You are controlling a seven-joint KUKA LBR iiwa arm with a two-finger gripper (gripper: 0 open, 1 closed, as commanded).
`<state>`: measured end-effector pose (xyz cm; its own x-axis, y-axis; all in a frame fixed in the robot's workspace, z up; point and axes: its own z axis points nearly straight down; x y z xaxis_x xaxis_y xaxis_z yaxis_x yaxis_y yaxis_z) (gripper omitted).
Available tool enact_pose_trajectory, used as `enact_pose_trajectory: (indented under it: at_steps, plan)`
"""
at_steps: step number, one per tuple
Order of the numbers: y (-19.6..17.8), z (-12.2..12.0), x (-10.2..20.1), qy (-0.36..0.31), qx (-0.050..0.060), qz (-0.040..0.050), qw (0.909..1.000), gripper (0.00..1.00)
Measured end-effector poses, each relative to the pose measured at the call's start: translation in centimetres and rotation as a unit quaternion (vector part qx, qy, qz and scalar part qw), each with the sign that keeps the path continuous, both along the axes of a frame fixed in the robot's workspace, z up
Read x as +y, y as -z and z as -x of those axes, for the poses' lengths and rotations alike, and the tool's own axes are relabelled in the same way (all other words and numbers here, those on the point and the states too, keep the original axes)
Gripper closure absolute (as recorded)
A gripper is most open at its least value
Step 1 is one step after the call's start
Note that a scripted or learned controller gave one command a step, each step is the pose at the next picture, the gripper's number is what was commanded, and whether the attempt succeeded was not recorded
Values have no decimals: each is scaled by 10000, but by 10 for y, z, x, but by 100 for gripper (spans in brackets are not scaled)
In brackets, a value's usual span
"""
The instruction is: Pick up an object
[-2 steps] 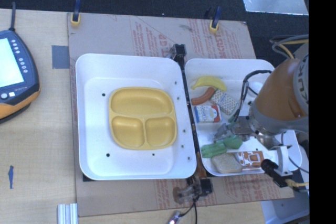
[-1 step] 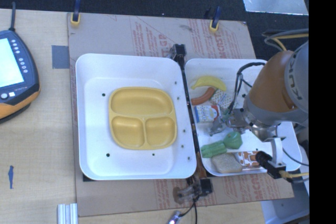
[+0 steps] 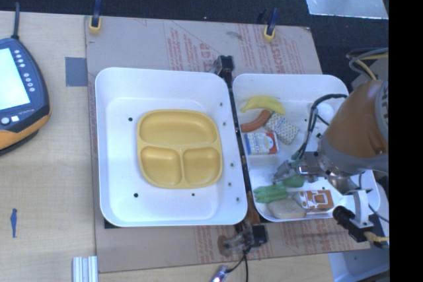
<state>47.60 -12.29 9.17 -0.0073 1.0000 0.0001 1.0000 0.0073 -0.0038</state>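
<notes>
The right white bin (image 3: 330,84) holds several small items: a yellow banana (image 3: 263,103), a reddish sausage (image 3: 255,120), a white and red packet (image 3: 261,142), a speckled wrapped piece (image 3: 285,130), a green vegetable piece (image 3: 271,193), a slice of bread (image 3: 285,209) and a brown and white carton (image 3: 314,200). My gripper (image 3: 291,173) hangs low over the bin's middle, just above the green piece and left of the carton. The arm's grey and orange wrist (image 3: 353,129) covers the bin's right part.
The left white bin (image 3: 109,142) carries a yellow three-compartment tray (image 3: 179,146). A teach pendant (image 3: 18,96) lies at the far left on the bench. Clamps (image 3: 96,18) sit on the board's back edge. A black latch (image 3: 225,65) marks the gap between the bins.
</notes>
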Motion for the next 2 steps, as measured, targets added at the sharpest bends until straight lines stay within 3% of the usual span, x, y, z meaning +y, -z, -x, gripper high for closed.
enact_pose_trajectory:
  at_steps: [1, 2]
  plan:
    - [-10, -1, -1, -22, 8, -1, 10000, 100]
    - [-100, -18, 62, 15, -16, -9, 10000, 100]
